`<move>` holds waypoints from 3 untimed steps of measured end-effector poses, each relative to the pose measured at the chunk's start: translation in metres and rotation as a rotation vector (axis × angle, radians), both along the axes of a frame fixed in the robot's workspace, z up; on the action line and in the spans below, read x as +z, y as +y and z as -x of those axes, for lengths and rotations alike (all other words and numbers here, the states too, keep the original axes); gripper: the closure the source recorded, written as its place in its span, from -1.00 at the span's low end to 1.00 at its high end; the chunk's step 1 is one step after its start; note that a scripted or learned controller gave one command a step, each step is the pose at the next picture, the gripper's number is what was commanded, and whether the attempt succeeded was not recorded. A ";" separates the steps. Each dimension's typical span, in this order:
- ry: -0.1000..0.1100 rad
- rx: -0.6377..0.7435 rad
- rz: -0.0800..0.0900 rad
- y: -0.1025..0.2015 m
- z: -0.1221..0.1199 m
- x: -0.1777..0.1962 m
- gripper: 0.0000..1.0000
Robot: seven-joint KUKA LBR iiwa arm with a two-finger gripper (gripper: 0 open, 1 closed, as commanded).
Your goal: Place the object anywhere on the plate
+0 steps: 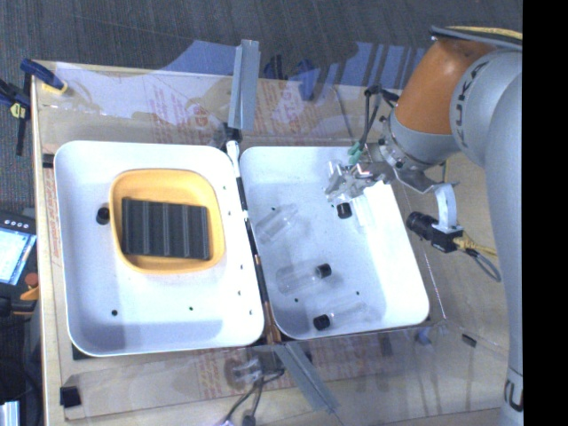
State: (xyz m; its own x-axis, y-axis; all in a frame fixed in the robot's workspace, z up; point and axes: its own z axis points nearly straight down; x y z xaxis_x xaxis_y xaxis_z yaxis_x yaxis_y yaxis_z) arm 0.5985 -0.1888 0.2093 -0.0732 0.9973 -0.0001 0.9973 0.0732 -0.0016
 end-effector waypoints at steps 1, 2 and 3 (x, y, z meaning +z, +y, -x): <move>0.004 0.188 -0.002 0.053 0.012 -0.014 1.00; -0.001 0.467 0.000 0.106 -0.002 0.011 1.00; 0.002 0.601 -0.002 0.152 0.009 -0.014 1.00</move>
